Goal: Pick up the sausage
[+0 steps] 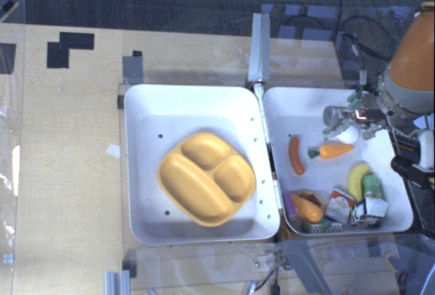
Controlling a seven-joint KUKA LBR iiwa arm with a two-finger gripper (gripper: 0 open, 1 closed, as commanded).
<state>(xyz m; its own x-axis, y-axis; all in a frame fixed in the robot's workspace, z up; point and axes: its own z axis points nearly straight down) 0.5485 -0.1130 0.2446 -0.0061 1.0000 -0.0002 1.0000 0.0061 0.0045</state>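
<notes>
A wooden bench [68, 151] is filling most of the frame, bearing two shallow white bins side by side. The left bin [146, 219], at centre, is holding a glossy yellow tray [206, 178] with three rounded compartments. The right bin [279, 107] is lying at right of centre, and the grey arm [414, 62] with its orange band is reaching in from the right edge over the bin's upper right. Its gripper [350, 117] is hovering above the far end of a carrot [332, 151]; whether it is open or closed cannot be told. The sausage [296, 155], a small, smooth, reddish-orange cylinder with rounded ends, is lying alone on the right bin's floor near its left wall, just left of the carrot. A good grasp probably means shifting left, lining up across the sausage's short width, and descending clear of the carrot. A banana [357, 179] and small cartons are crowding the bin's lower edge.
</notes>
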